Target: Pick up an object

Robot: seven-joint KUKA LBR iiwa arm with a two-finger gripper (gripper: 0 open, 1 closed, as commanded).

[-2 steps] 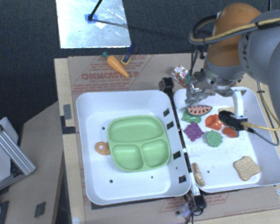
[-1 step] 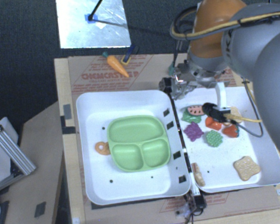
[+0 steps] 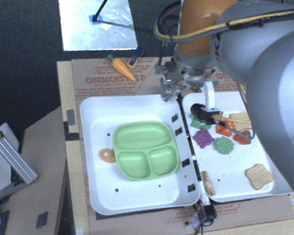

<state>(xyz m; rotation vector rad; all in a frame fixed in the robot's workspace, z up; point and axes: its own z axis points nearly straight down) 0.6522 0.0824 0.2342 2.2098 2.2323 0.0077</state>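
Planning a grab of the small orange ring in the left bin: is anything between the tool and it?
The green divided plate lies between the tool, at the bins' far rim, and the orange ring, which sits close beside the plate's edge. Nothing covers the ring, so a descent from above looks open.

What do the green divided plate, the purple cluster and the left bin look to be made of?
Green divided plate: likely moulded plastic, smooth with a soft sheen, one even colour.
Purple cluster: probably plastic or rubbery toy food, matte and bumpy; too small to tell which.
Left bin: white plastic by the look, smooth, with rounded rim.
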